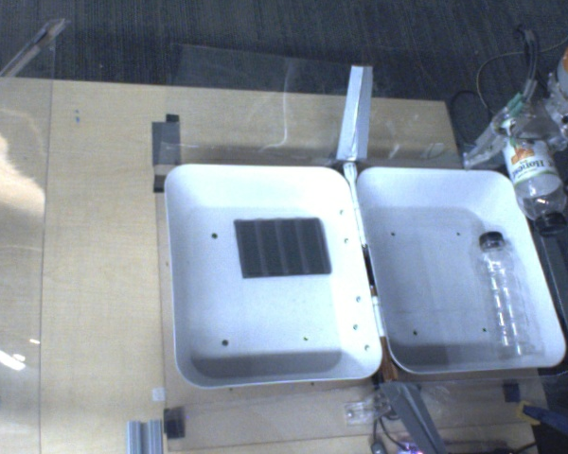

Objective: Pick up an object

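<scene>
While fingers (528, 164) grip bottle (533, 170).

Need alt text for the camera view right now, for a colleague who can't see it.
The gripper holds a clear labelled bottle above the right bin's far right corner. A second clear bottle lies inside that bin; the left bin holds a dark ribbed pad.

I saw a white label with orange print on the bottle (530, 170) beyond my bin's corner, too blurred to read.
</scene>
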You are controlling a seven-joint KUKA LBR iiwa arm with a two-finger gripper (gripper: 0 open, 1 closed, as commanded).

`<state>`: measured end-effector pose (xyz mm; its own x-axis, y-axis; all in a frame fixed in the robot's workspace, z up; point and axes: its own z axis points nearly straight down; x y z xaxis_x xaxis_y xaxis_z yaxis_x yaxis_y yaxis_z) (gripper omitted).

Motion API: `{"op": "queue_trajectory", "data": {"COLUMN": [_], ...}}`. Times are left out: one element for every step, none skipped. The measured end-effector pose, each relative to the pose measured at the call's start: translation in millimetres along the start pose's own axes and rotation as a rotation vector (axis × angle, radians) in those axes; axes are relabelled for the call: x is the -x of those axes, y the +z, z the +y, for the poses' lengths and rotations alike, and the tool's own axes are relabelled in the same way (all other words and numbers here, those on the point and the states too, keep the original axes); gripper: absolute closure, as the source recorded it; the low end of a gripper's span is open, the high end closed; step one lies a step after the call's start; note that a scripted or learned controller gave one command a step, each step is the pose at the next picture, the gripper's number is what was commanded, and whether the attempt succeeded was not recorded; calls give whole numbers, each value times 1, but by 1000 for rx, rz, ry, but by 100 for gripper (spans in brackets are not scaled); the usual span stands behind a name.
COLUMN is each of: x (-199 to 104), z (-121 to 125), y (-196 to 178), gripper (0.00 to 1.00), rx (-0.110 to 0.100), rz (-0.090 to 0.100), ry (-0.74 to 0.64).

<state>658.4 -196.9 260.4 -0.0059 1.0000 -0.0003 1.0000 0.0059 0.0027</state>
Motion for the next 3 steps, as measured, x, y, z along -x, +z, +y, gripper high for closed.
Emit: {"op": "queue_trajectory", "data": {"x": [-10, 3, 2], "z": [-82, -61, -60], "y": [121, 159, 148], "gripper": [0, 0, 100], "rx": [-1, 6, 11], "rz": [1, -2, -2], "ry": [11, -16, -18]}}
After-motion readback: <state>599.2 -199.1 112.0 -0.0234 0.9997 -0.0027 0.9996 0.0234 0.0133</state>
